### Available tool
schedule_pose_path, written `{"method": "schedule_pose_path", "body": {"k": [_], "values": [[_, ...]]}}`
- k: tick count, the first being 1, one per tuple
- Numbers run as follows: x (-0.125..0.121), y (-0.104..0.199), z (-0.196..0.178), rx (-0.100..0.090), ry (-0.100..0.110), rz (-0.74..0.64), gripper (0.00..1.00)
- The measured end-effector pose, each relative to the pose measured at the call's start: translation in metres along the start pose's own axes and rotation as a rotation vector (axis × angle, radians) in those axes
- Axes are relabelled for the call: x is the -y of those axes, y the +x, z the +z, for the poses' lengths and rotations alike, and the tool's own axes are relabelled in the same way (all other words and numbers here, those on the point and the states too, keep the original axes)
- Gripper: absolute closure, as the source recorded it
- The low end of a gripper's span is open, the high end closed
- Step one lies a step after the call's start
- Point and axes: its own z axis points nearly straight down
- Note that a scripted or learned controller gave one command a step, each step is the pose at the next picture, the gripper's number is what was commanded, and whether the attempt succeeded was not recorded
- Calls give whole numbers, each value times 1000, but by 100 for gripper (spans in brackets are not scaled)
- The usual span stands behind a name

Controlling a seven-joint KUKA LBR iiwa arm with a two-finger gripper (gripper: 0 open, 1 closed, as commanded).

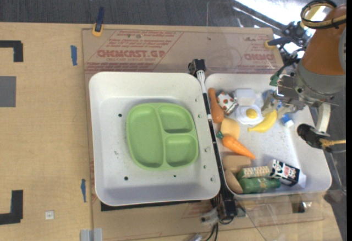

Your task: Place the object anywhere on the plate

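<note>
Nearest the camera in the right bin (pixel 324 179): green packet (pixel 259 184) and black-and-white carton (pixel 285 171), with 2 carrots (pixel 237 145) just behind them. Green 3-compartment plate (pixel 162 135) sits centred in the left bin (pixel 104 124), nothing on it. Claw (pixel 275 103) hangs over the right bin's back part beside the banana (pixel 265 122) (opening: can't tell, wrist blocks it).

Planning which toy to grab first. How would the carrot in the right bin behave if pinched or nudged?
The carrot tapers to a point, so a claw may slide toward the thin end. Its round body would probably roll if nudged. It looks like smooth plastic, likely light and stiff.
</note>
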Motion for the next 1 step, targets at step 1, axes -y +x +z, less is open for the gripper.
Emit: {"method": "schedule_pose_path", "body": {"k": [1], "values": [[36, 74, 9, -4, 7, 129, 100]]}}
